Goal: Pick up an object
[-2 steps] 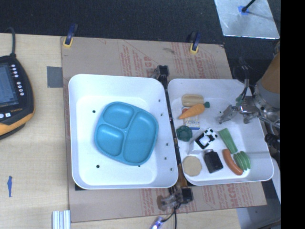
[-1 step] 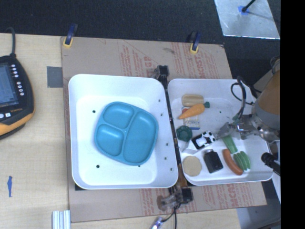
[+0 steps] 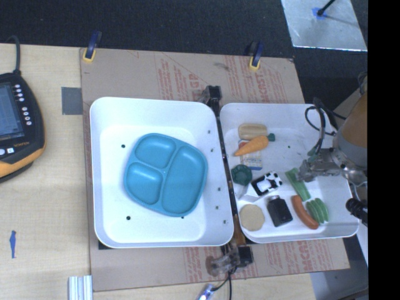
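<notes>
The right bin (image 3: pixel 284 119) holds several small objects. A tan bread piece (image 3: pixel 252 130) and an orange carrot (image 3: pixel 251 145) lie at its far left. Below them sit a dark green piece (image 3: pixel 241 174), a black-and-white block (image 3: pixel 267 183), a black block (image 3: pixel 279 210) and a tan disc (image 3: pixel 252 217). A green pod (image 3: pixel 299 186), a red sausage (image 3: pixel 304 212) and a green vegetable (image 3: pixel 319 209) lie toward the right. My gripper (image 3: pixel 310 169) hangs low at the bin's right side, just above the upper end of the green pod.
The left bin (image 3: pixel 106 124) holds a blue divided plate (image 3: pixel 165 174). A teach pendant (image 3: pixel 15 124) lies at the bench's left edge. Clamps (image 3: pixel 254 55) pin the cardboard at the back. Cables loop over the gripper.
</notes>
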{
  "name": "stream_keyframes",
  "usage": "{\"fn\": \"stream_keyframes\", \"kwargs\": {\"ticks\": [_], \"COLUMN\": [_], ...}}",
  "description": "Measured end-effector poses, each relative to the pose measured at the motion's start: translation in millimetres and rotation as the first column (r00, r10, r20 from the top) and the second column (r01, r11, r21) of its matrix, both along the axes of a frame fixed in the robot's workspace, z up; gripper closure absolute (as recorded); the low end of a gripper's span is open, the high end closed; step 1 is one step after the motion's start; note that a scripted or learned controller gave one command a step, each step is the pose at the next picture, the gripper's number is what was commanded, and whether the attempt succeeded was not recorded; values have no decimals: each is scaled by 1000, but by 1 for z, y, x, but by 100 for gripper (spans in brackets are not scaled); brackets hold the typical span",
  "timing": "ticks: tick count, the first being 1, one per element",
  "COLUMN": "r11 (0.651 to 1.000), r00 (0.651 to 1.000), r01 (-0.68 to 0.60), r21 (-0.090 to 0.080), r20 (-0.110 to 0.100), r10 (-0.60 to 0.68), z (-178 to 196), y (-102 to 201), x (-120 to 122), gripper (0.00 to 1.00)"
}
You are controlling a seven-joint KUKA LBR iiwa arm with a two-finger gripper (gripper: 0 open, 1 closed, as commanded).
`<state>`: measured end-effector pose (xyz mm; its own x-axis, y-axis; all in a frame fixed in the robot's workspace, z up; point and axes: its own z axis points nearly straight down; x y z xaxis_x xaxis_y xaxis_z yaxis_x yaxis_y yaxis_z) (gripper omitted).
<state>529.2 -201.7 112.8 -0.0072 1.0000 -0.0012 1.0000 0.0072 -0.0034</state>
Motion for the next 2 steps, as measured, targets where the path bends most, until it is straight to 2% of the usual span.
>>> {"fn": "stream_keyframes", "kwargs": {"ticks": [1,2], "r11": [1000,1000], "r00": [1000,1000], "r01": [0,-2], "r21": [0,-2], "r20": [0,-1], "r10": [0,2], "z": [0,10], "y": [0,-1], "x": [0,0], "gripper": [0,100]}}
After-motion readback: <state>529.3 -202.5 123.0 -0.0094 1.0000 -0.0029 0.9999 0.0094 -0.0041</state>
